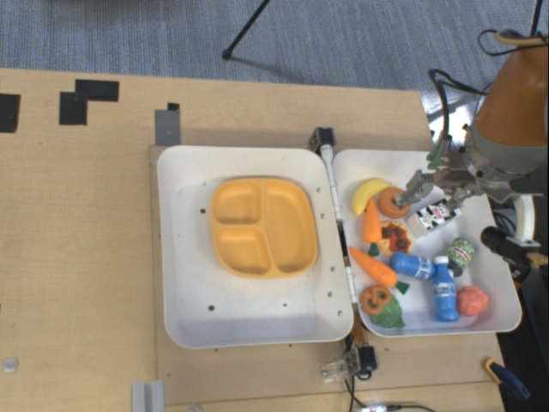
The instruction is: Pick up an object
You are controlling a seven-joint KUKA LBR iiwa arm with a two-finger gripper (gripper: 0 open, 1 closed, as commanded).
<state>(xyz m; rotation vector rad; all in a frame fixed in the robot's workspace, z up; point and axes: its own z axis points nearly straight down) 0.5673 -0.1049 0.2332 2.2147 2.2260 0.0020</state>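
The right bin holds a heap of toy food. My gripper hangs over its upper middle, fingers spread apart and nothing between them. One fingertip sits beside an orange round piece. A white and black object lies just below the gripper. Around them are a banana, an upright carrot, a lying carrot, two blue bottles, a green and white ball and a pink ball.
The left bin holds a yellow divided plate. A small pumpkin and a green leafy piece lie at the right bin's front left. A divider rail runs between the bins. The arm's orange band looms at the right.
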